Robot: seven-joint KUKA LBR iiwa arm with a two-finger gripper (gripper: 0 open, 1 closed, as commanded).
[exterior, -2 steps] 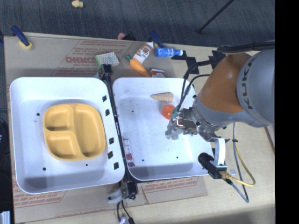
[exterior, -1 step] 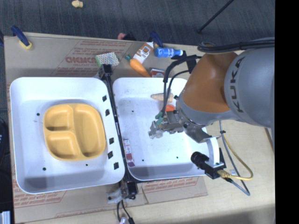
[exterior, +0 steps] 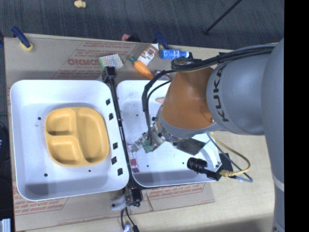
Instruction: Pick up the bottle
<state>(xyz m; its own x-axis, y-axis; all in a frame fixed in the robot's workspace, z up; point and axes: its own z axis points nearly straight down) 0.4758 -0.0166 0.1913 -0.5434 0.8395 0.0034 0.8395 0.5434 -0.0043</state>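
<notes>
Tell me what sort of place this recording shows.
Probably a robotics lab bench for pick tests: a KUKA arm reaches over two white bins on a cardboard-covered bench, with carpet behind.

Bench (exterior: 251,202): pale tan top, partly covered by a cardboard sheet (exterior: 87,59) with red print. Floor (exterior: 145,8) beyond the far edge: dark grey carpet, ribbed texture. A yellowish scrap (exterior: 79,4) lies on the carpet, upper left. A thin dark pole (exterior: 231,8) crosses the carpet diagonally, upper right. Lighting even, shadows soft.
</notes>
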